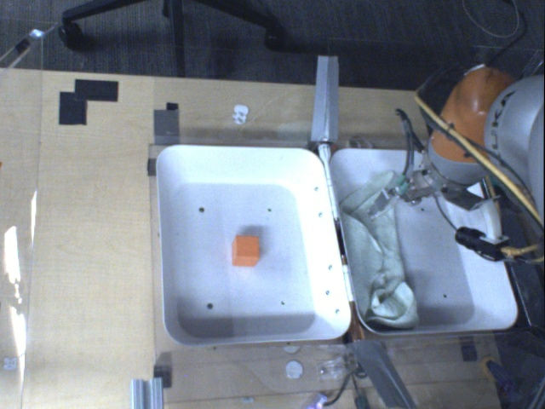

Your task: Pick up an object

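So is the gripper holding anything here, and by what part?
It cannot be told. The gripper sits at the upper end of the pale cloth in the right bin, but no grip is visible.

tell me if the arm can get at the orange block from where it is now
Probably yes. The orange block sits alone in the left bin with nothing on or beside it. The arm is over the right bin, by the cloth, and would need to cross the divider.

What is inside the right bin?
A crumpled pale cloth lies along the right bin's left side, with the gripper at its upper end. Anything under the cloth is covered.
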Controlling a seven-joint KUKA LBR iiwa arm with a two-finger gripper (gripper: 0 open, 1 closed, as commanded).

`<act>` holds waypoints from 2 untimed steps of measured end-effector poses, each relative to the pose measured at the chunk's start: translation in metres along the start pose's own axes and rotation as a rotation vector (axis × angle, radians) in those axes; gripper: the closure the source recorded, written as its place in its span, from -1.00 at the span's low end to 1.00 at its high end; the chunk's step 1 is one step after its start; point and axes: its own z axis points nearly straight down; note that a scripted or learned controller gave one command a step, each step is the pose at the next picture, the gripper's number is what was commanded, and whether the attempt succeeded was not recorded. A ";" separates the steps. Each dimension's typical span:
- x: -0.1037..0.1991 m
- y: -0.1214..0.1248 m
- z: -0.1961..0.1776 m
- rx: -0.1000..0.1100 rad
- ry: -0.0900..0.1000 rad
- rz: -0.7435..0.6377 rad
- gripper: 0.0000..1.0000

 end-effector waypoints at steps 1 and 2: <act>0.000 0.002 -0.012 -0.006 -0.002 -0.002 1.00; 0.044 0.053 -0.104 -0.004 -0.002 -0.104 1.00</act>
